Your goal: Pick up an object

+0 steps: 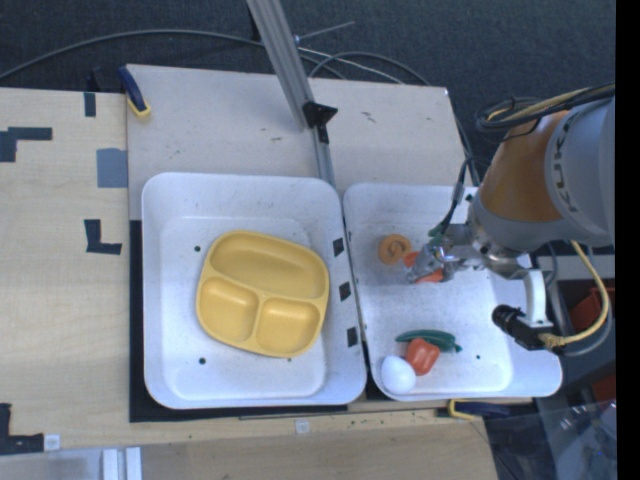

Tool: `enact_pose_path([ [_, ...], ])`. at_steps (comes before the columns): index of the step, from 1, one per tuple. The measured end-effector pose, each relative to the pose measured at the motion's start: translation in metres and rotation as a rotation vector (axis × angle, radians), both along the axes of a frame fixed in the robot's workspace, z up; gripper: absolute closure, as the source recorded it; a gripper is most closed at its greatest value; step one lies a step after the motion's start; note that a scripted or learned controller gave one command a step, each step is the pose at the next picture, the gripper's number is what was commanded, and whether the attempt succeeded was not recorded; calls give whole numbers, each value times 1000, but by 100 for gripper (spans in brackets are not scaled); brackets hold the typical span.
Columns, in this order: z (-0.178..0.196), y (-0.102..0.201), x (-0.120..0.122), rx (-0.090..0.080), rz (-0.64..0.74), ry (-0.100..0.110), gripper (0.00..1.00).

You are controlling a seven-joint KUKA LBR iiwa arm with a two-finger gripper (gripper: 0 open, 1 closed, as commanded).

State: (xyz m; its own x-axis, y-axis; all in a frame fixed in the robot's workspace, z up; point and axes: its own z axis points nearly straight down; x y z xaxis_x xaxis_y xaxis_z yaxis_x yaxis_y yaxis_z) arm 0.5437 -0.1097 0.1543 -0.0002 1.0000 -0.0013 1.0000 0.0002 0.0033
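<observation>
The jaws (pixel 428 266) were low in the right bin (pixel 500 373), over a small orange-red object (pixel 432 277); their state could not be told. A misaligned closure might have nudged it aside.

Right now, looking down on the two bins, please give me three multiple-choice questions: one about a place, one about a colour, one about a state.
1. Where does the yellow plate lie?
A. in the left bin
B. in the right bin
C. on the bare bench

2. What colour is the egg in the near corner of the right bin?
A. blue
B. white
C. black

3. How does the claw stand?
A. raised far outside both bins
B. resting on the yellow plate
C. low inside the right bin, beside the small orange piece

Answers: 1 A, the plate fills the middle of the left bin. 2 B, the egg is as pale as the bin. 3 C, the claw reaches down next to the orange piece.
</observation>
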Motion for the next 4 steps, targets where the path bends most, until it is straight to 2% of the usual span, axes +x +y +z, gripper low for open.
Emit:
enact_pose_path([
  [1, 43, -5, 1, 0, 1, 1, 100],
  [2, 105, -10, 1, 0, 1, -2, 100],
  [4, 109, 97, -8, 3, 7, 6, 100],
])
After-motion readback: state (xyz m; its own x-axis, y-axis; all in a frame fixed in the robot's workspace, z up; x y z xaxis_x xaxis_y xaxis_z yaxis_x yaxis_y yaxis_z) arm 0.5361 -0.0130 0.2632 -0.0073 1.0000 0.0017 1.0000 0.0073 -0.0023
